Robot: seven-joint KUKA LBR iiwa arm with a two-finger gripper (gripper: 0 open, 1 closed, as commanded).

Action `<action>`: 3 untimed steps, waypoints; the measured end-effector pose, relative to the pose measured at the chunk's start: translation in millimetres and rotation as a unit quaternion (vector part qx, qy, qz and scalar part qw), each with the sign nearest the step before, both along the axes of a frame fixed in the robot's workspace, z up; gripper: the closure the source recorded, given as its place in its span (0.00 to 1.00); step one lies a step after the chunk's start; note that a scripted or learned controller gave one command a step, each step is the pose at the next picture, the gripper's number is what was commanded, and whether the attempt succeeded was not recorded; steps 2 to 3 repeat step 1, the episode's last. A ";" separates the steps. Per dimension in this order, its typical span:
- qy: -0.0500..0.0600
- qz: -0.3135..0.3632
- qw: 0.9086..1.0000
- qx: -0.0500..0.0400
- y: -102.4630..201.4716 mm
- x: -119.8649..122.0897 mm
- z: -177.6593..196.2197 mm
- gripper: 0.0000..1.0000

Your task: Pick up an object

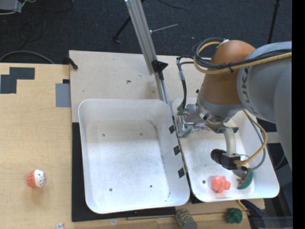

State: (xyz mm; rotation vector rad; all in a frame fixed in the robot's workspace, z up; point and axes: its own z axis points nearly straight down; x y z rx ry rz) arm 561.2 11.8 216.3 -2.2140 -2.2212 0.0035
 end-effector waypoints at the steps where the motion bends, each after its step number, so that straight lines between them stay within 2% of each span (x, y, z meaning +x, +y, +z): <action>1: 0.000 0.000 1.000 0.000 50.5 -15.4 2.6 1.00; 3: 0.000 0.000 1.000 0.000 50.5 -15.4 2.6 1.00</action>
